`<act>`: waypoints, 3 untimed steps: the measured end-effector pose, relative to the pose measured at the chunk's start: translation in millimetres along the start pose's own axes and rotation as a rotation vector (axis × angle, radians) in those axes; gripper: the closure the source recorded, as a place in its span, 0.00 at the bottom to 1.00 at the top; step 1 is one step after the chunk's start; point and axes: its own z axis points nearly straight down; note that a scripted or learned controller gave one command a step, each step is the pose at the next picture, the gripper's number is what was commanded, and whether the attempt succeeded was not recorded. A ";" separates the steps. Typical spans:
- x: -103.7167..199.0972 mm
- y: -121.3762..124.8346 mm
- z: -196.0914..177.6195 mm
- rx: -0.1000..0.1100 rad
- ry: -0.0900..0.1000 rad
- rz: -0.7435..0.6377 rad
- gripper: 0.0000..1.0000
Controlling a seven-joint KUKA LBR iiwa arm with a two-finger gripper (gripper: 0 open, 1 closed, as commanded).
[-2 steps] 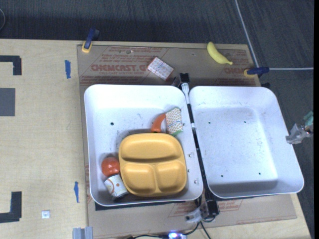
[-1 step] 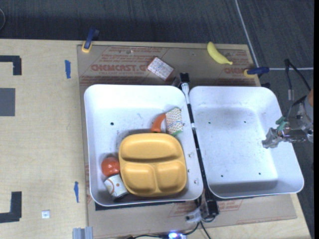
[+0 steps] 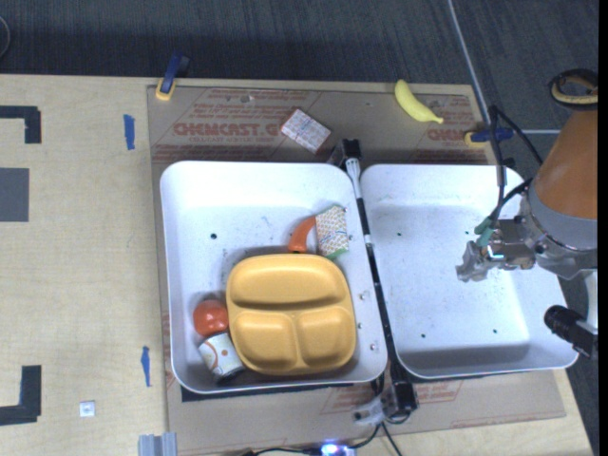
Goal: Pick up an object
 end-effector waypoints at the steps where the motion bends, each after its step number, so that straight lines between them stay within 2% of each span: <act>1: 49.9 0.2 28.6 -0.001 0.000 0.000 1.00; 2: 42.9 -0.7 35.3 0.002 0.000 0.002 1.00; 3: 60.0 0.1 35.6 0.000 0.000 0.000 1.00</act>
